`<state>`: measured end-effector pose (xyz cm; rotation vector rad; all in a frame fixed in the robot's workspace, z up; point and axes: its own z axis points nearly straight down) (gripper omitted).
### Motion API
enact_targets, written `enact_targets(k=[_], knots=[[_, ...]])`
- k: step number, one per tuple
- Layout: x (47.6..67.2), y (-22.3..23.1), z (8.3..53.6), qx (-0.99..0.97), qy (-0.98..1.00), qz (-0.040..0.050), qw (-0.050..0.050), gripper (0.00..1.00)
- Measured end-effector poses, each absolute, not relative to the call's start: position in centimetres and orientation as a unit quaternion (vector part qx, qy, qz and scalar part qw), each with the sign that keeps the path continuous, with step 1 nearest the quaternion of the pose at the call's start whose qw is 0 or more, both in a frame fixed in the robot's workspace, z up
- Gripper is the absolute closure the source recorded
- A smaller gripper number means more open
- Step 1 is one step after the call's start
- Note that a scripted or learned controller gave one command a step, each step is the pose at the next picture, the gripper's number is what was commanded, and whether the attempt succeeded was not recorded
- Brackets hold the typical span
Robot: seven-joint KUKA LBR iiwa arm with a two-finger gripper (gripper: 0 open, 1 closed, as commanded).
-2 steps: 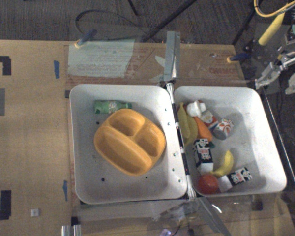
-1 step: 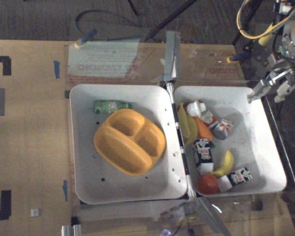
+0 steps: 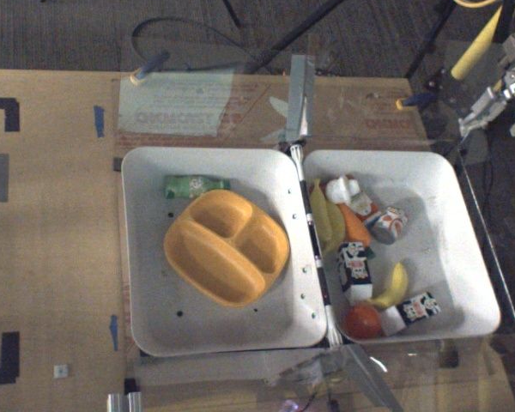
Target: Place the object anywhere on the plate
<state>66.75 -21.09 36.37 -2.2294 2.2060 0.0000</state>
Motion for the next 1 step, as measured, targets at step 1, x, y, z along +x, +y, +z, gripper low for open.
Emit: enact_targets(k=[1], knots=[[66.81,-21.09,37.23,-0.709,0.705,0.0009,0.006,1.00]])
